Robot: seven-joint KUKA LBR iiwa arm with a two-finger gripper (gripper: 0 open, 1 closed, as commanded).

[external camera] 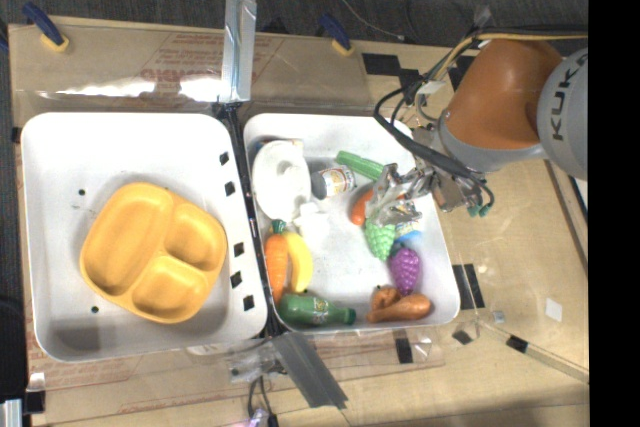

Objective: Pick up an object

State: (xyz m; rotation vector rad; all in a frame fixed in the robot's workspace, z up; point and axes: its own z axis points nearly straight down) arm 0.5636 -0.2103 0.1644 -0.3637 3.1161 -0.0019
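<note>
1. Camera view, left side: the worktop (pixel 520 315) carries two shallow white bins side by side. The left bin (pixel 50 215) holds a yellow divided tray (pixel 152 250), lying a little askew near the bin's middle.

2. Camera view, right side: the right bin (pixel 440 260) is crowded with toy foods and small things. A white cup-like object (pixel 279 177) lies at the bin's upper left, with a small jar (pixel 335 181) just beside it. A green cucumber (pixel 360 164) lies slantwise near the bin's far edge.

3. Along the bin's left wall an orange carrot (pixel 276 262) and a yellow banana (pixel 298 261) lie touching each other. Below them a dark green bottle (pixel 314 311) lies on its side against the near wall.

4. At the near right corner a brown bread-like piece (pixel 402 305) rests, and purple grapes (pixel 404 267) sit just above it. Green grapes (pixel 380 238) lie next to the purple ones, and an orange round piece (pixel 360 209) is just above the green ones.

5. The arm (pixel 505 105) reaches in from the right, its orange band above the bin's far right corner. The claw (pixel 393 202) hangs low over the green grapes and the orange piece. Whether it is released or clenched I cannot tell, nor whether it touches anything.
</note>
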